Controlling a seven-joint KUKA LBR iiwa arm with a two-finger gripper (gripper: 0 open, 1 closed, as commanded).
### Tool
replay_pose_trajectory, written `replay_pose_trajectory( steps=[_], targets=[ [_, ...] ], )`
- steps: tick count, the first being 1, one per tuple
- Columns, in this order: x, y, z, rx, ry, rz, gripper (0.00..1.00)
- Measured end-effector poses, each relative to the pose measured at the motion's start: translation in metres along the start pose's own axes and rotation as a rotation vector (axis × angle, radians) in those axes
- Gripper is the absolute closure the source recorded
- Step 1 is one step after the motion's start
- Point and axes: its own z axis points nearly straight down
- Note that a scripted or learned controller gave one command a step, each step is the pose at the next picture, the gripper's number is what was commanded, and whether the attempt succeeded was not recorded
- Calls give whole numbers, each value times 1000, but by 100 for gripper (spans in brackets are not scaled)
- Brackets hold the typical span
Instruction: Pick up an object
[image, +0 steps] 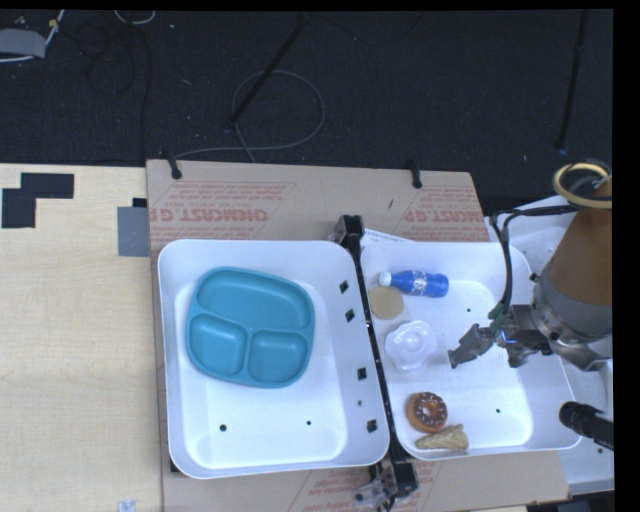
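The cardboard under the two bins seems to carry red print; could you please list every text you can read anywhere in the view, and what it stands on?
"CHEMCAST GP": red print on the cardboard sheet, seen upside down and repeated across its far strip; the letters are blurred, so this reading is unsure.
Red print on the cardboard's near edge: too blurred to read.
Blue bottle: any label is too small to read.

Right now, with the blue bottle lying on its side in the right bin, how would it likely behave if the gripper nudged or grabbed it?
The blue bottle lies flat and looks cylindrical, so a nudge across its length would probably roll it. It looks like small plastic, likely light. Its smooth rounded body may slip between fingers. The gripper sits apart from it, lower in the right bin.
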Motion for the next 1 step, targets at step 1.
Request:
replay_pose_trajectory(
  steps=[1],
  targets=[
    [0,2,-5,-12,-2,-2,0]
  ],
)
